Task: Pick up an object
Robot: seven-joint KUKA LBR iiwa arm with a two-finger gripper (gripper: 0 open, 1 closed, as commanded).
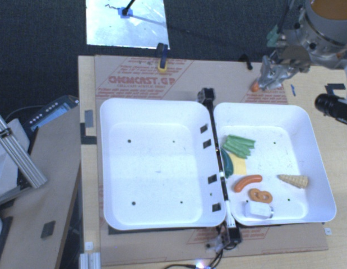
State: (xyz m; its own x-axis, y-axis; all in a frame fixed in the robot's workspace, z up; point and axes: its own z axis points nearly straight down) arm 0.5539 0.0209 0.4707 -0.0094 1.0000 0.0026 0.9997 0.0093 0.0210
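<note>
Two white bins sat side by side on the table (134, 72). The left bin (153, 161) and the right bin (296, 122) touched at a black hinge strip. The arm (324, 15) hung past the right bin's far edge, its fingers (269, 78) gripping a small orange object (255, 86). Green beans (239, 144), a sausage (248, 182), a cone (293, 180) and a pretzel (260, 195) lay inside the right bin.

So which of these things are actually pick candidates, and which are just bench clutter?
For the job, all in the right bin:
green beans
yellow slab
sausage
pretzel
cone
white block
gripper, above the bin's far rim

Just lying about:
left bin
yellow-and-blue clip
reflective sheet
</note>
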